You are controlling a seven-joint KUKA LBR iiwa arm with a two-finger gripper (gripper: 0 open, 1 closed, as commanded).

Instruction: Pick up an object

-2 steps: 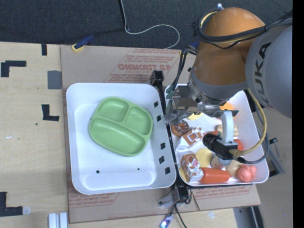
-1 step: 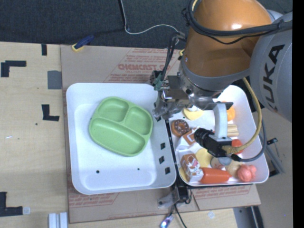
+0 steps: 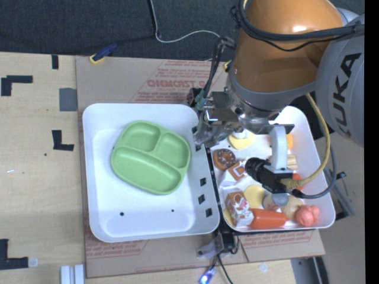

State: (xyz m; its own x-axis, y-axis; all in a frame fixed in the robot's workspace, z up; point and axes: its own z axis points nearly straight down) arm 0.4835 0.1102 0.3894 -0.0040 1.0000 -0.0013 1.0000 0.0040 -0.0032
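The right bin (image 3: 317,158) holds several toy foods: a brown doughnut (image 3: 224,157), a small brown and white piece (image 3: 237,171), a yellow piece (image 3: 240,139), a round yellow piece (image 3: 255,194), a printed packet (image 3: 235,207), an orange-red carrot (image 3: 267,219) and a pink piece (image 3: 307,215). My gripper (image 3: 207,129) hangs low at the bin's upper left corner, by the wall between the two bins and just up-left of the doughnut. The arm's orange band covers the bin's far end. I see nothing held.
The left bin (image 3: 100,176) holds a green divided plate (image 3: 151,156) lying flat. Both bins rest on a cardboard sheet (image 3: 118,81) on the wooden bench. A blue and yellow clip (image 3: 103,53) lies at the cardboard's far edge.
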